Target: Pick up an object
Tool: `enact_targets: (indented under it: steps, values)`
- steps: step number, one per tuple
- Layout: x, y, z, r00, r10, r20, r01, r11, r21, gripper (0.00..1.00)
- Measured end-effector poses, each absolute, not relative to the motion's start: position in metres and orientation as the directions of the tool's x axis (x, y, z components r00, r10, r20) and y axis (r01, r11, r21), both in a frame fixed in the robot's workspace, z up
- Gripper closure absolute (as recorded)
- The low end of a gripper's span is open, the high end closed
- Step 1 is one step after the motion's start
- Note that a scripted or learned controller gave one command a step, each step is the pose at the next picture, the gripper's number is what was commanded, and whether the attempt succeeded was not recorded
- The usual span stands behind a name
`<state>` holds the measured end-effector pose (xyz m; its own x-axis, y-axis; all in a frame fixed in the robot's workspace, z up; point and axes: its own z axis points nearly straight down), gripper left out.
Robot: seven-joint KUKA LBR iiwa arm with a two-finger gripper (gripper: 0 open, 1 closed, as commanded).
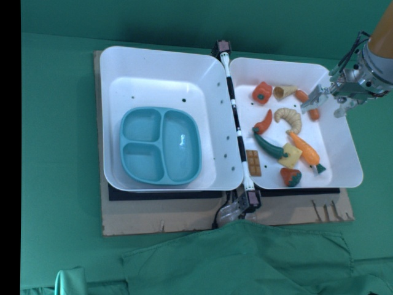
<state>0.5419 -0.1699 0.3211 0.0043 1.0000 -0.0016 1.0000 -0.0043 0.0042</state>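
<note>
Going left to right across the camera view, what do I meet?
Blue divided plate → left bin → black-and-white divider bar → waffle piece → croissant → gripper.

Both bins, the left bin (161, 66) and the right bin (344, 158), look like smooth white plastic with a soft sheen. The teal divided plate (161, 145) is glossy plastic, catching a bright highlight. The toy foods (288, 137) look like smooth, painted plastic. The table (61, 134) is covered in matt green cloth, wrinkled at the near edge. A rough brown cardboard sheet (159, 220) lies beneath the bins. The tool (328, 100) looks like bare grey metal.
</note>
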Motion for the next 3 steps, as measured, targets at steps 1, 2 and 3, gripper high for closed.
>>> enact_targets:
  steps: [1,2,3]
  values:
    - [0.633,-0.188,0.304,0.001,1.0,-0.006,1.0,-0.001,0.007,0.0]
    - [0.557,-0.188,0.24,0.007,1.0,0.0,1.0,-0.007,-0.007,0.0]
    - [0.606,-0.187,0.194,0.004,1.0,-0.003,1.0,-0.004,0.007,0.0]
